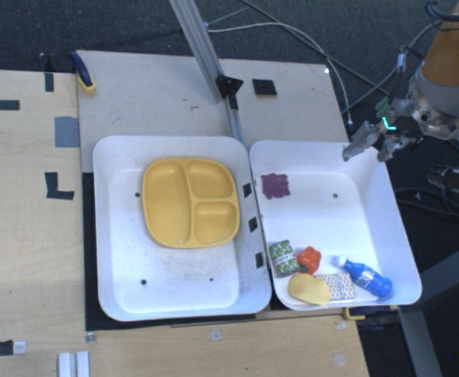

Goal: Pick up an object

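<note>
Pincer (368, 146) hangs at the upper right of the frame, over the top right rim of the right bin (386, 203); whether its fingers are apart or together I cannot tell. Down in the lower part of that bin, well apart from it, cluster a blue bottle (368, 279), a yellow lemon-shaped piece (308, 289), an orange-red toy (310, 258) and a green packet (282, 256). A purple scrap (275, 184) lies alone toward the bin's upper left, bare white floor around it. The left bin (119, 234) holds a yellow divided plate (191, 202).

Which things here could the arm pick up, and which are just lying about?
For the job: hand; purple lump; green packet; orange toy; yellow lump; blue bottle; patterned card.
Lying about: yellow divided plate; cables; clamp.
</note>
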Controlling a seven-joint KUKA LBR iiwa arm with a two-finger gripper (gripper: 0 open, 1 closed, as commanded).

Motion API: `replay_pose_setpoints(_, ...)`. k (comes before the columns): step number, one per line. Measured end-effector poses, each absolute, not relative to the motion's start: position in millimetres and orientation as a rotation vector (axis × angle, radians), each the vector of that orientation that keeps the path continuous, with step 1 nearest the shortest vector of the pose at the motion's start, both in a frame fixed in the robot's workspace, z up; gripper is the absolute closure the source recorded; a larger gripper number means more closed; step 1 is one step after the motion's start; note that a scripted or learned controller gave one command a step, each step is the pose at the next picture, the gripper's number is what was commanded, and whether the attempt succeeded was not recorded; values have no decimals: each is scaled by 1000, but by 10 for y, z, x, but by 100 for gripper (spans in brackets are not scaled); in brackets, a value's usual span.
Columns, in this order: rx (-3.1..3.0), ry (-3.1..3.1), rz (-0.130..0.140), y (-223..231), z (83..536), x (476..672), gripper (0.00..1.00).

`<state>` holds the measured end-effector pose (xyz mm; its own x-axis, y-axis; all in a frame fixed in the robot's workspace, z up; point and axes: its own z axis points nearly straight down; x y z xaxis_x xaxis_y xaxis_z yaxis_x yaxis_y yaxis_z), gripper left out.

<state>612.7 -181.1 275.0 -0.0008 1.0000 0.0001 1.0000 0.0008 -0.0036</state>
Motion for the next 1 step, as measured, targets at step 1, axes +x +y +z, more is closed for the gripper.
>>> replay_pose_setpoints(1,-2220,-2223,2,-1811,2761,6132,0)
